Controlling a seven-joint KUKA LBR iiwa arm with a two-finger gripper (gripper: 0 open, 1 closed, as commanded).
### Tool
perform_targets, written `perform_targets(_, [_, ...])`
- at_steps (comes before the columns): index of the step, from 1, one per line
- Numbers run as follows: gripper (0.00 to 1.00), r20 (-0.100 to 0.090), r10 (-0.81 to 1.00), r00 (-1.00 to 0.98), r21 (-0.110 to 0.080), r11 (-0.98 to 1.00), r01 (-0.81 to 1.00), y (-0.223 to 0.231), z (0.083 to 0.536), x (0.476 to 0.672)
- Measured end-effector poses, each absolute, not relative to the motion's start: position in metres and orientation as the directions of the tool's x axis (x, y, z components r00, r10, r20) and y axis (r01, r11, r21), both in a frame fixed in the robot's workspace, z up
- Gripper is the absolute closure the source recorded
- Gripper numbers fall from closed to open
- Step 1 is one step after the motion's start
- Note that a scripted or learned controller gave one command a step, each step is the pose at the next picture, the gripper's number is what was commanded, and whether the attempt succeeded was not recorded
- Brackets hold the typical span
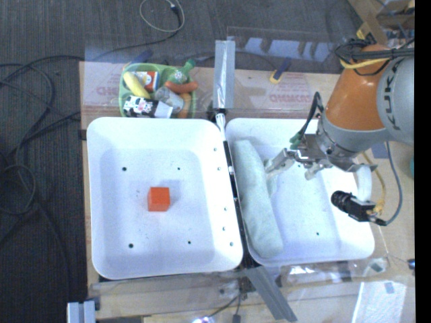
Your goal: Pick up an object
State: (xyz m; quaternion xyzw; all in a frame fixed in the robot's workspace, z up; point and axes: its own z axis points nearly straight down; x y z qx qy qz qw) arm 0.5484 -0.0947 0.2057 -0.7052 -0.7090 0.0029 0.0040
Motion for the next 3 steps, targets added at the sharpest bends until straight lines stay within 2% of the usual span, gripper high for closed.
perform_targets(1, [0.00, 0.000, 0.996, 0.091, 0.008, -0.091, 0.996, -0.115, 0.098, 0.564])
perform_targets(2, [0.00, -0.004, 0.995, -0.097, 0.014, 0.097, 0.995, -0.109, 0.094, 0.630])
perform_targets(3, [0.00, -0.003, 1.000, -0.001, -0.008, 0.001, 1.000, -0.212, 0.124, 0.661])
